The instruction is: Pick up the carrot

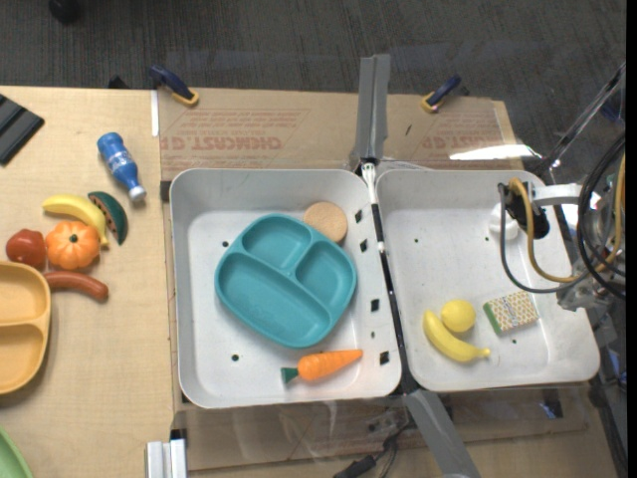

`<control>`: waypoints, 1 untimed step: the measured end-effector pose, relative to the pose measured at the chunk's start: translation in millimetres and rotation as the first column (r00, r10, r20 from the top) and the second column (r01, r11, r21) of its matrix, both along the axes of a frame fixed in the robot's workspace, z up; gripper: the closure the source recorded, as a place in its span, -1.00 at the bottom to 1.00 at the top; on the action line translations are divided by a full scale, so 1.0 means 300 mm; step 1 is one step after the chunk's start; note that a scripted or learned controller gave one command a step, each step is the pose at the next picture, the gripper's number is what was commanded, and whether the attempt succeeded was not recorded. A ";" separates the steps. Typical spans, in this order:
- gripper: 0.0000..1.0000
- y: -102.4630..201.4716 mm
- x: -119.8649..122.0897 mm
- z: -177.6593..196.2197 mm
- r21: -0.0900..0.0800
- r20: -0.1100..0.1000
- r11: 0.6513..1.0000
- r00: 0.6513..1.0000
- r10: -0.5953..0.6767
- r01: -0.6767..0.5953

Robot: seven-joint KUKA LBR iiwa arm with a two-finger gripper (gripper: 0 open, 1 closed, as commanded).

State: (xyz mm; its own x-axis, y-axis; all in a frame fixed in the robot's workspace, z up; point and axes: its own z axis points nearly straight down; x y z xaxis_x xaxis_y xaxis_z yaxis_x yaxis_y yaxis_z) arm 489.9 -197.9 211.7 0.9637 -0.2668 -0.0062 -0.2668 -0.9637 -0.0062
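Note:
The carrot (323,364) is orange with a green stub at its left end. It lies flat on the floor of the left bin (199,267), close to the front wall and pointing right. Just behind it sits a teal divided plate (287,279), apart from the carrot. Nothing touches the carrot. Cables and part of the arm's base (597,257) stand at the right edge, beyond the right bin (438,217).
A tan round disc (325,221) rests at the plate's far rim. The right bin holds a banana (453,339), a lemon (458,315) and a small box (511,312). Toy foods, a blue bottle (119,165) and a yellow plate (20,327) lie on the bench at left.

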 end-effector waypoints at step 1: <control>1.00 0.023 -0.011 -0.222 -0.001 0.000 0.998 0.998 0.066 -0.066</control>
